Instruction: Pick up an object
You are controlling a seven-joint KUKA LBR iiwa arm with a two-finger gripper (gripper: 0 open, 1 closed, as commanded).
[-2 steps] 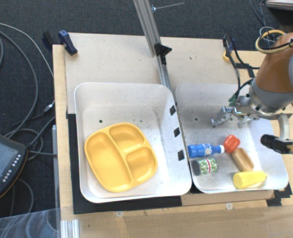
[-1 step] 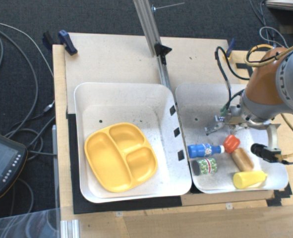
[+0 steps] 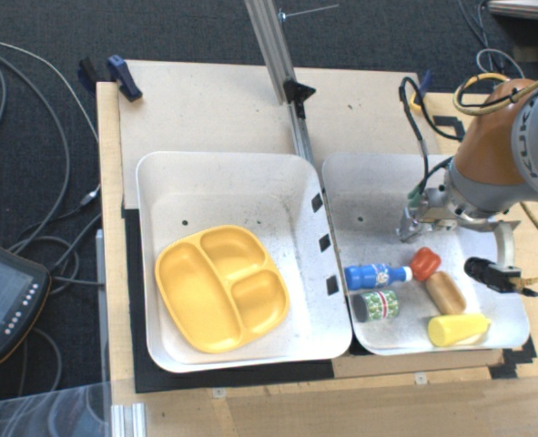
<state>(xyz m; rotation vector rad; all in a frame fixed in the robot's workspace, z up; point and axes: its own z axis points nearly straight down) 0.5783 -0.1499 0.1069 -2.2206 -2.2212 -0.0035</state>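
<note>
The arm [image 3: 510,144] reaches in over the right bin [image 3: 360,185], and its gripper [image 3: 421,226] hangs above the bare middle of that bin, close to the things below it but touching none; from this slanted angle it is not possible to tell how the gripper is set, and nothing can be seen held in it. Everything worth picking lies along the near edge of the right bin: a small blue and white bottle [image 3: 376,276] lying on its side toward the near left corner, a green can [image 3: 378,306] just in front of it, a red piece [image 3: 425,263] touching the bottle's tip, a brown roll [image 3: 445,291] beside that, and a yellow block [image 3: 458,330] by the near right corner. The left bin [image 3: 159,189] carries only a yellow divided plate [image 3: 221,286], lying flat in its near half and probably awkward to grasp. To do this step well, I would judge the red piece the handiest target, being nearest the gripper; the descent should be straight down and centred on it, since it sits tight against the bottle and the roll and a stray finger could shove a neighbour. The can and bottle wear printed labels, but the lettering is too small to read.
</note>
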